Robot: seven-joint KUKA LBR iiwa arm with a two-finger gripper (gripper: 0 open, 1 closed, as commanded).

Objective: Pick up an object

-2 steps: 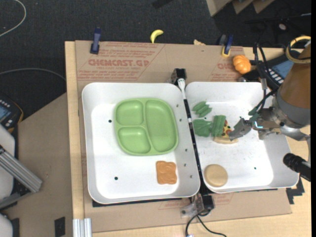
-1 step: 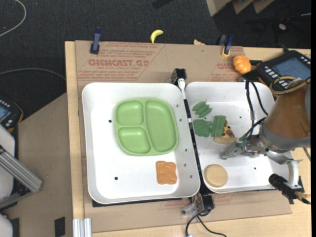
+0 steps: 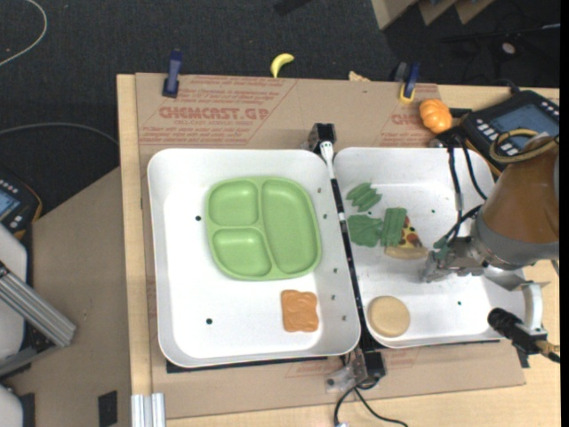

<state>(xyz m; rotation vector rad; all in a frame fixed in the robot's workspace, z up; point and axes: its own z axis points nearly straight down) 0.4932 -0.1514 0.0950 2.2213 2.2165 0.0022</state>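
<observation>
In the right bin (image 3: 427, 172) lie several small objects: green leafy pieces (image 3: 364, 197) (image 3: 363, 229), a green block (image 3: 393, 225) over a pizza slice (image 3: 406, 240), and a round tan cookie (image 3: 388, 317) near the front. My gripper (image 3: 438, 263) hangs low in this bin, just right of the pizza slice, at the end of the arm with its orange band (image 3: 529, 205). The left bin (image 3: 178, 238) holds a green divided plate (image 3: 264, 228) and an orange waffle piece (image 3: 300, 310).
A small orange fruit (image 3: 435, 114) and a controller pendant (image 3: 511, 127) sit past the right bin's back corner. A yellow banana toy (image 3: 281, 62) lies at the bench's far edge. Blue clamps (image 3: 172, 74) (image 3: 408, 80) grip the cardboard sheet. Cables run along the right bin's rim.
</observation>
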